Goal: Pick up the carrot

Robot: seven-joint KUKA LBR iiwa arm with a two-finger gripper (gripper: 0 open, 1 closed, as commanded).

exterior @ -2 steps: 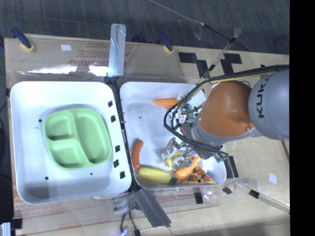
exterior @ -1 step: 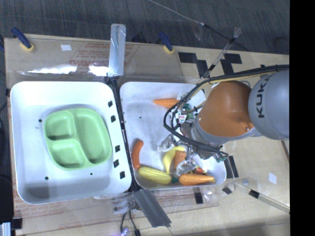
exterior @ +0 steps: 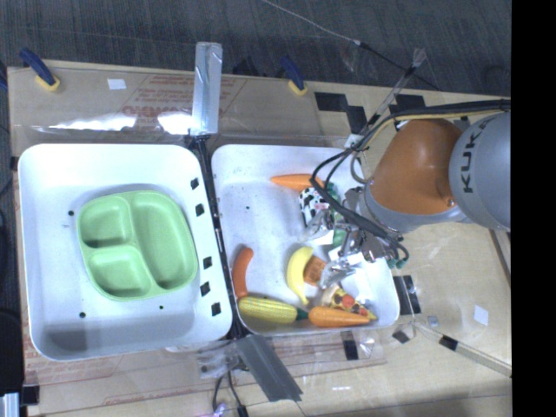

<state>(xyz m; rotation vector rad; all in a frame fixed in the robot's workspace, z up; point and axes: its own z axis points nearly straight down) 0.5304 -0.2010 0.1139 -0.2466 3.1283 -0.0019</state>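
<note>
Reaching in from the right, the grey arm with its orange band [exterior: 419, 168] hangs its pincer [exterior: 340, 248] over the right-hand white bin [exterior: 261, 168]; cables and wrist parts crowd the tip, so whether its fingers are spread or closed cannot be told, and nothing is seen held between them. Two carrot-like pieces lie in this bin. One orange carrot [exterior: 292, 181] rests beyond the pincer, toward the bin's far wall, with a black-and-white spotted toy [exterior: 310, 205] between it and the pincer. A second carrot [exterior: 337, 317] lies on the near side of the pincer, along the bin's front wall, touching a corn cob [exterior: 268, 310] at its left end. A banana [exterior: 300, 274] sits just beside the pincer, on its left and slightly nearer. Farther left lies a red sausage-shaped piece [exterior: 241, 270]. Well to the pincer's left, the other white bin [exterior: 43, 233] holds a green divided plate [exterior: 135, 243].
</note>
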